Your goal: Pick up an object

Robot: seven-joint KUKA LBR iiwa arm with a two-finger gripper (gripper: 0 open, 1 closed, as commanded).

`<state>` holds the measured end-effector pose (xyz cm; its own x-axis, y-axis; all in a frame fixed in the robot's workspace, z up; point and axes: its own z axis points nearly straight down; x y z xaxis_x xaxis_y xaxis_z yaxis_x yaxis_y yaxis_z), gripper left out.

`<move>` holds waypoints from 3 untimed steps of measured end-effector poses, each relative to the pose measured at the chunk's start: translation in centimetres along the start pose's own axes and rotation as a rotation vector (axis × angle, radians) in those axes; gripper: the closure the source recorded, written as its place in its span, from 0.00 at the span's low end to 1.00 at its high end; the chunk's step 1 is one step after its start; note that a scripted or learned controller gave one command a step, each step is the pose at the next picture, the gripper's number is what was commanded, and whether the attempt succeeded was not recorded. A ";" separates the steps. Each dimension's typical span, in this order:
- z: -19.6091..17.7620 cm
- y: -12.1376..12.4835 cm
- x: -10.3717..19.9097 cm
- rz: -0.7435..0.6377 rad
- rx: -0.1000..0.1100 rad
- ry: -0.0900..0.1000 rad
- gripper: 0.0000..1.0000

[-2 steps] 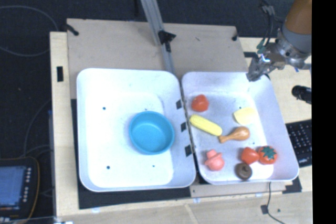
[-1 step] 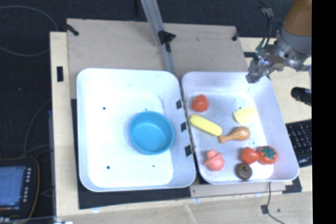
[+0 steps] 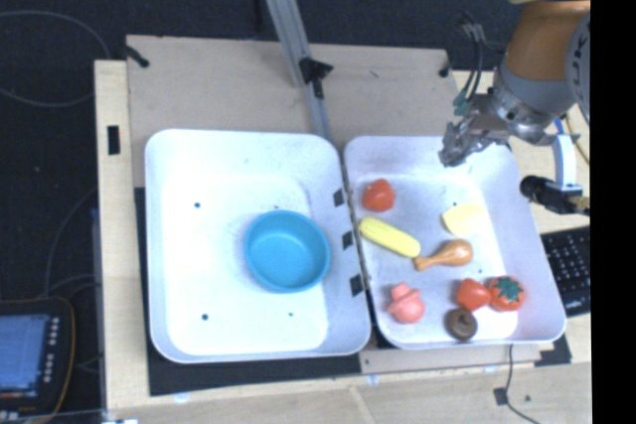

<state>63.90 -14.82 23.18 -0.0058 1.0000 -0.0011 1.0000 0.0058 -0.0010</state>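
The right bin (image 3: 417, 159) holds several toy foods: a small red-orange fruit (image 3: 378, 196), a yellow banana (image 3: 389, 237), a pale yellow wedge (image 3: 463, 217), a tan drumstick (image 3: 445, 256), a pink piece (image 3: 404, 304), a red tomato (image 3: 472, 294), a red strawberry with green top (image 3: 506, 292) and a brown round piece (image 3: 460, 323). My gripper (image 3: 455, 152) hangs over the bin's far right corner, above and apart from the foods, with nothing seen in it.
A blue bowl (image 3: 287, 249) sits in the left bin (image 3: 199, 174). A slanted metal pole (image 3: 288, 25) rises behind the bins. A black keyboard (image 3: 568, 268) lies at the right, and a small screen (image 3: 30, 357) at the lower left.
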 end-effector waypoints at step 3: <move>-1.0 -5.2 13.5 -0.003 0.003 0.005 1.00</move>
<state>58.63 -1.32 24.20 -0.0090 1.0000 0.0040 1.0000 0.0091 -0.0035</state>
